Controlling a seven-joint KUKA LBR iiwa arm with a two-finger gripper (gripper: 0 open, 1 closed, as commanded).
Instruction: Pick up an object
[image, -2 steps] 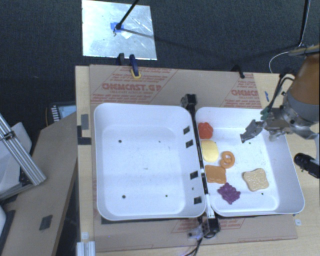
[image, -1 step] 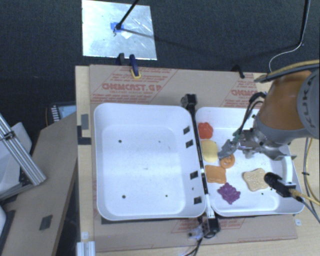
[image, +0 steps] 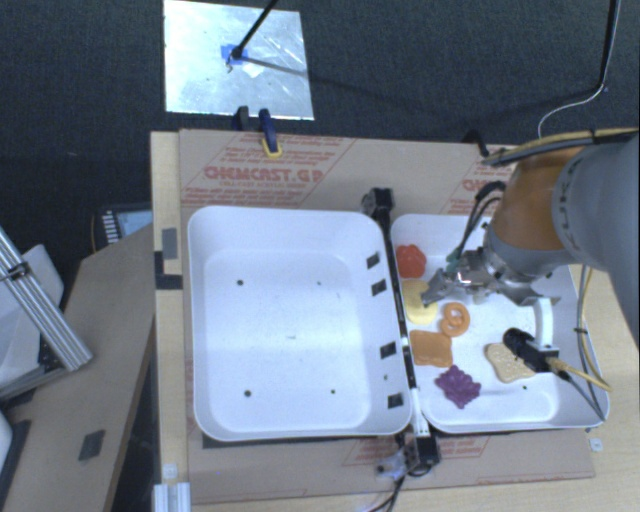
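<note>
1. My hand (image: 447, 287) hangs low in the right bin (image: 570, 405), above the toy foods; I cannot tell its state.
2. Nearest lie the orange pretzel (image: 455, 319) and yellow piece (image: 421, 311), with the red tomato (image: 411, 261) beside.
3. I judge this is the approach step; next I must descend onto one piece and grip it.

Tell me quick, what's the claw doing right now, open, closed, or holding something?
Claw: over the right bin, just above the yellow piece near the pretzel. Open or closed cannot be told from this view, and nothing is visibly held.
</note>
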